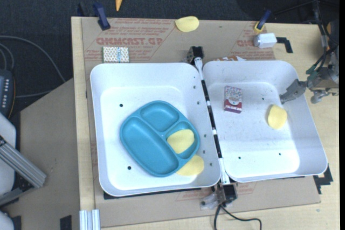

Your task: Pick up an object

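We take the red-and-white packet (233, 99) as our landmark; it lies flat in the upper middle of the right bin (302, 161). The likeliest pick, in our judgement, is the yellow lump (277, 117), which sits on the bin floor to the right of the packet and a little toward the near edge, well apart from it. The gripper (294, 90) enters over the bin's right rim, further right of the packet than the lump and at about the packet's own level. The lump therefore lies just beside the gripper, down and slightly left of its tip — a short travel. The lump is near round, with a faint long axis running up and down the view. Nothing sits between the jaws; whether they are released or clenched we cannot tell at this angle.

Left of the packet, in the left bin (108, 83), a blue divided tray (145, 143) carries one yellow piece (181, 140) — another yellow piece (191, 166) rests against its near edge.
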Controlling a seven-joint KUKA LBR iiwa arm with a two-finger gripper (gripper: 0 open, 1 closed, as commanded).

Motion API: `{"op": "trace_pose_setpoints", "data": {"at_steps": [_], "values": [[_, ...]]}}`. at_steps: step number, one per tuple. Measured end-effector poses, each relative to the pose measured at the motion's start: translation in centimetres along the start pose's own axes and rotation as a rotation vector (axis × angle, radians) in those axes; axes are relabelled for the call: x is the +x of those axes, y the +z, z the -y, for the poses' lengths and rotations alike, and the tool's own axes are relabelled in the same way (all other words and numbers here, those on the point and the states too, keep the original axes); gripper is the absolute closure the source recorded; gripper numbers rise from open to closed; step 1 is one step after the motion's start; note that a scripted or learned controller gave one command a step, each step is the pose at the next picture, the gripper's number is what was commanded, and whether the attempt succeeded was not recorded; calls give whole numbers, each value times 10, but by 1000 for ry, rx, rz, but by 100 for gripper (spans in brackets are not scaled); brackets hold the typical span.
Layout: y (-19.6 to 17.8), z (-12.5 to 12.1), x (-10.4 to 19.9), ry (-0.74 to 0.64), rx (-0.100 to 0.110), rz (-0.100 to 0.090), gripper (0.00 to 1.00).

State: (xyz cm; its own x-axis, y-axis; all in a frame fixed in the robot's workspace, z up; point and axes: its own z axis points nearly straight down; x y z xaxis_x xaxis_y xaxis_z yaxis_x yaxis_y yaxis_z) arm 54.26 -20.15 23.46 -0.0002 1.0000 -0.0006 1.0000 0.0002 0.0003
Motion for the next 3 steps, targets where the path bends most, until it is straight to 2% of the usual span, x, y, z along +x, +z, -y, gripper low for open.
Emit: {"op": "trace_pose_setpoints", "data": {"at_steps": [1, 2, 3], "values": [[117, -19, -22, 1, 4, -2, 0], [133, -11, -14, 1, 3, -2, 0], [122, -12, -15, 1, 0, -1, 100]]}}
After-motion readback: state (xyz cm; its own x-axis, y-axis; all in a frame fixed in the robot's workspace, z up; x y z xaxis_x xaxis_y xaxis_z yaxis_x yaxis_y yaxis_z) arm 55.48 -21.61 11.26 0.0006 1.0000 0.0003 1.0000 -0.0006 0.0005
